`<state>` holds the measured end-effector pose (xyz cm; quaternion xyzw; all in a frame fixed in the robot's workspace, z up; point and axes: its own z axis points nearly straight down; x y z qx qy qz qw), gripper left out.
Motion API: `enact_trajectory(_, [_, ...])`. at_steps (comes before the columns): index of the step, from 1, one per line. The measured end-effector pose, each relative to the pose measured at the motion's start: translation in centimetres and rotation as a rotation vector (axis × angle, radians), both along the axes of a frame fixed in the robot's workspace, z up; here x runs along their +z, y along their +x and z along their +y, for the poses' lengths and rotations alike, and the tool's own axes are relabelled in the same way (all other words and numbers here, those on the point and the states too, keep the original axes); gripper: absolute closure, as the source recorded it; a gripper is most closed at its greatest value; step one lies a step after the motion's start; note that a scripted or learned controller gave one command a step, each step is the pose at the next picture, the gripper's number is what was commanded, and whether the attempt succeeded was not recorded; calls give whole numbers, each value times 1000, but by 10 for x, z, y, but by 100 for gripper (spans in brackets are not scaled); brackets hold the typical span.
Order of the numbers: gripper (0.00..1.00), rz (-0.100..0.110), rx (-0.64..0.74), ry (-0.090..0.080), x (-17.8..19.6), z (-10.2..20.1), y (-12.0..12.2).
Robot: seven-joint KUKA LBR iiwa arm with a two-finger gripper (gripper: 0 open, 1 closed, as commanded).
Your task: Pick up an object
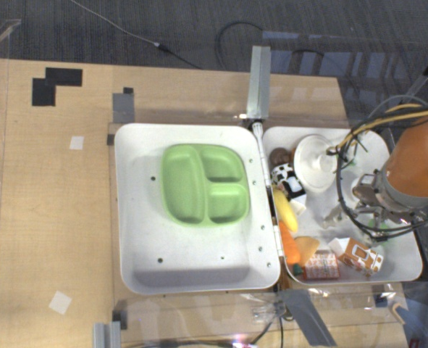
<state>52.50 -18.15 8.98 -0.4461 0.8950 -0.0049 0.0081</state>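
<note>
Nearest the camera, the small boxes and packet sit along the right bin front edge. The gripper hangs just behind them, so candidates lie toward the camera and left. Can't tell its state, tbh. Banana and white cup lie farther back.

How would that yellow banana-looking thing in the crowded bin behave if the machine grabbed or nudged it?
The yellow banana looks smooth and glossy, probably a plastic toy, so likely light, stiff and a bit slippery. Its long rounded shape suggests it could roll or pivot when nudged. It lies against the right bin's left wall beside an orange carrot-like toy, so pushing may shift neighbours.
</note>
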Motion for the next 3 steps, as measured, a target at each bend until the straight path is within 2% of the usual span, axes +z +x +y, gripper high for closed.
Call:
enact_trajectory(1, [0,9,401,-6,55,-25,-17])
enact_trajectory(2, [0,7,499,-8,-1,-24,6])
enact_trajectory(3, [0,4,636,-8,1,54,-3])
